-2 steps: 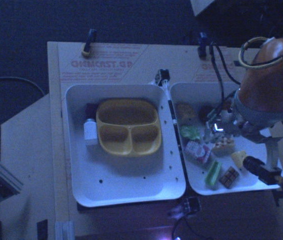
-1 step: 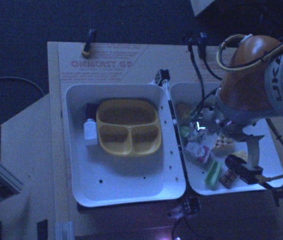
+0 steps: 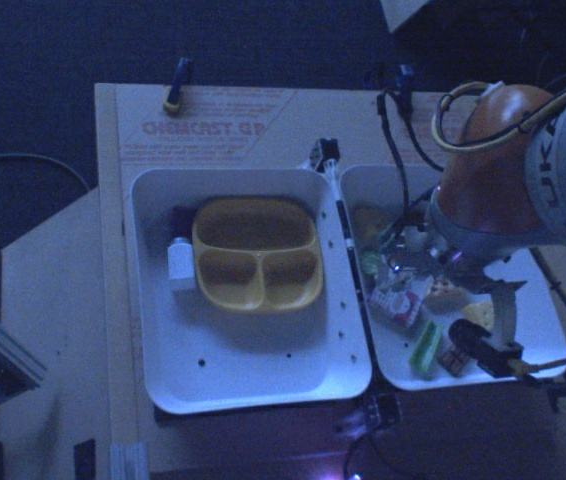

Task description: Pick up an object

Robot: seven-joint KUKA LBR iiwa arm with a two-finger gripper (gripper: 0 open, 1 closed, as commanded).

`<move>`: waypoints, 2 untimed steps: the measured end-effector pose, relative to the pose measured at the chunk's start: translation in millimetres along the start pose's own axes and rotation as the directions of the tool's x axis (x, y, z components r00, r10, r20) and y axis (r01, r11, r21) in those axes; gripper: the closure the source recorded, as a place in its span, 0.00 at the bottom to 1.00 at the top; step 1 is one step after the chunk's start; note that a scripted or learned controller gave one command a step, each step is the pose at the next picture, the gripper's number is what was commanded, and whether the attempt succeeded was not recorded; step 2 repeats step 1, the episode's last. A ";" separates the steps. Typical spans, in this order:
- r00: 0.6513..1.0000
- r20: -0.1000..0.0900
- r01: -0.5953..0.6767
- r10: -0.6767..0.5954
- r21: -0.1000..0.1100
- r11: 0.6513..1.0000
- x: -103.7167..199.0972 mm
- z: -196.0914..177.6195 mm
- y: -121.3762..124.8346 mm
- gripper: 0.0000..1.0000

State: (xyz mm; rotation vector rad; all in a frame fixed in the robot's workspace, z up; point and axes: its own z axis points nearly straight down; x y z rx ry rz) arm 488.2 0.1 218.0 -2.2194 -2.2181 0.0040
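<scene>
Gripper (image 3: 415,260) low in the right bin (image 3: 553,340), jaw state hidden under the wrist — cannot tell, cluttered small objects beneath and beside it, green stick-shaped item (image 3: 425,349) nearby, left bin (image 3: 153,298) holding yellow divided tray (image 3: 257,253) — small white bottle (image 3: 180,262) touching its left edge

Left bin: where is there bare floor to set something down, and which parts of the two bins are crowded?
Left bin: bare floor below the yellow divided plate, toward the near rim. Small white bottle sits against the plate's left edge. Right bin is crowded: mixed small items under the arm.
</scene>
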 end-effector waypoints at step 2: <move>1.000 0.001 0.003 -0.003 -0.008 1.000 13.9 -9.3 12.5 1.00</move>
